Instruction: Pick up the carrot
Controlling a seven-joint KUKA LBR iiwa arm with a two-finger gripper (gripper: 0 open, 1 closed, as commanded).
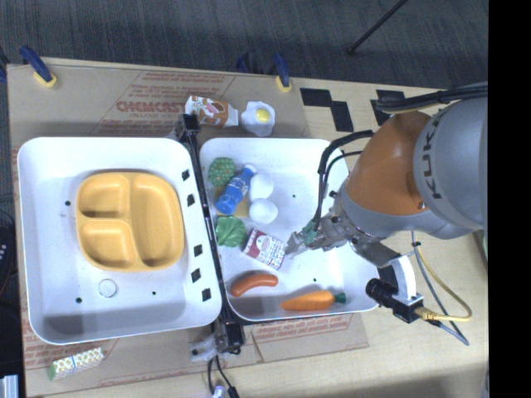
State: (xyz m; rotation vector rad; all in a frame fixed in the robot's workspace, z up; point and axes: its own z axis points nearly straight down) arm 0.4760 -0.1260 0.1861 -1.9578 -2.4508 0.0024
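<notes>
A cardboard-covered bench [149, 89] carries two white bins against a dark carpeted floor [166, 11]; the left bin [37, 222] holds a yellow divided tray [130, 220]. The carrot [311, 301] lies along the near edge of the right bin [290, 160], beside a sausage [253, 283]. The arm's jaws [300, 240] hover above a small red-and-white carton [267, 249]; I cannot tell whether they are open or closed.

Grey KUKA arm [452, 168], orange band above wrist, black lettering, black cables, yellow cable near black fitting

"KUKA" lettering on the arm [431, 164]
</notes>
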